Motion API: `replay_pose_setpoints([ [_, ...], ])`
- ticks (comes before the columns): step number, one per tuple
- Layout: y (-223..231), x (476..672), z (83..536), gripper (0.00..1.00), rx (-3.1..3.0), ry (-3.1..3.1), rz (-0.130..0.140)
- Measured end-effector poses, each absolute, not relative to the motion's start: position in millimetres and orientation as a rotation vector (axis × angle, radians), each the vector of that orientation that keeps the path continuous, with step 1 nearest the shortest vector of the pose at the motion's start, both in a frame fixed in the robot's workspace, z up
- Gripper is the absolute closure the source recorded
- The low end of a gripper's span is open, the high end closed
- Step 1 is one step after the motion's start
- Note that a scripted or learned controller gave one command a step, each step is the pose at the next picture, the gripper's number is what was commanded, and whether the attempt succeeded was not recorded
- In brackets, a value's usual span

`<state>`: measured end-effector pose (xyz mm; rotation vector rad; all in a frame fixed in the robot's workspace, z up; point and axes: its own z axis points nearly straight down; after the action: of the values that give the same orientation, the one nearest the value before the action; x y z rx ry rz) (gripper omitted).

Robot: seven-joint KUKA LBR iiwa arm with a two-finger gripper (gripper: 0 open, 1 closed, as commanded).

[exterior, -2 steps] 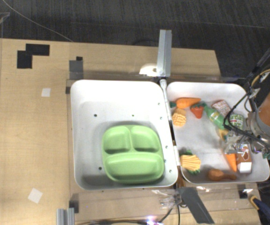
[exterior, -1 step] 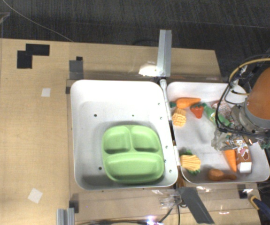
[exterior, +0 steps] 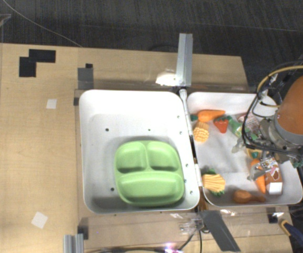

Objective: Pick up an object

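Camera view: the arm (exterior: 299, 109) reaches in from the right and hangs over the right-hand bin (exterior: 230, 157), its orange band and grey wrist covering the bin's far right side. The gripper (exterior: 264, 159) sits low in a knot of cables and small items near the right wall; you cannot tell from here whether the jaws stand wide, narrow, or closed on anything, so do not log a grasp. Candidate objects lie in this bin: a carrot (exterior: 211, 115) at the upper left, a corn cob (exterior: 201, 134) just below it, a red pepper (exterior: 222, 125) beside the carrot, a yellow ridged piece (exterior: 213, 182) at the lower left, a brown oval piece (exterior: 242, 196) along the near wall, and an orange-and-white item (exterior: 267, 182) just below the wrist. That last item looks nearest the tool; the others lie well apart to the left. The left-hand bin (exterior: 104, 120) bears a green divided tray (exterior: 149, 172), not needed here. To do this step well, pick one isolated target, centre the tool over it, descend straight, and close only once it sits between the jaws. The clutter under the wrist risks a double or glancing grip; the carrot or corn look cleaner.
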<state>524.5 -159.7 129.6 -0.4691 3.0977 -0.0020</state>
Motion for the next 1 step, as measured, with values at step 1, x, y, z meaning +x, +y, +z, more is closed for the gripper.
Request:
replay_pose_setpoints([
  [1, -175.9, 502.1, 90.8, 0.0, -0.475, 3.087, -0.008],
])
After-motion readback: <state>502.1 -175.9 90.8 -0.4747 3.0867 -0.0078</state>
